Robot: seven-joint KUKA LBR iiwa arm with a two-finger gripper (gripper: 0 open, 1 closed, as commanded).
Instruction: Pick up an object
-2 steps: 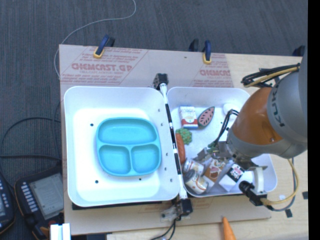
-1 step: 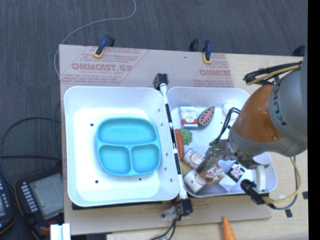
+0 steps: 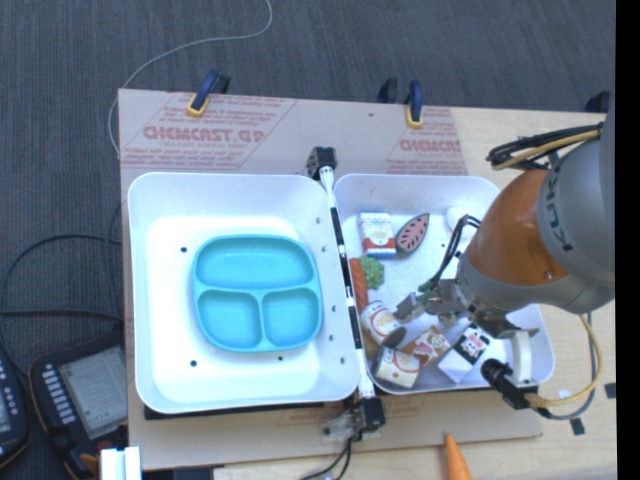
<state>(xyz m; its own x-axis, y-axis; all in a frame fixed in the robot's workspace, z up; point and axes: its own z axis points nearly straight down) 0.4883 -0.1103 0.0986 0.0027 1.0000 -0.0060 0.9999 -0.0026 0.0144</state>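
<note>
Nothing has been picked up yet, as far as can be seen. The gripper (image 3: 425, 313) is seen low in the right bin (image 3: 470, 186), reaching in among a pile of small things. Whether it is spread or pressed together cannot be told, because the metal parts are mixed up with the pile. No thing is clearly seen between them, so no hold can be claimed.

Just under the gripper, a small round cup (image 3: 398, 365) with a picture on its side is lying at the bin's near edge. It is judged to be the thing most likely to be grabbed. It is tipped over, with its long side running roughly from the upper right down to the lower left, and its round end is pointed toward the wall between the bins.

Other things are kept in the same bin: a little box (image 3: 377, 233) and a watermelon slice (image 3: 411, 234) near the far wall, and a carrot (image 3: 359, 281) against the middle wall. A blue tray (image 3: 258, 292) is set in the left bin (image 3: 160, 198), well apart from the arm.

What is left is judged to be almost everything: a thing must be pinched and lifted up.
</note>
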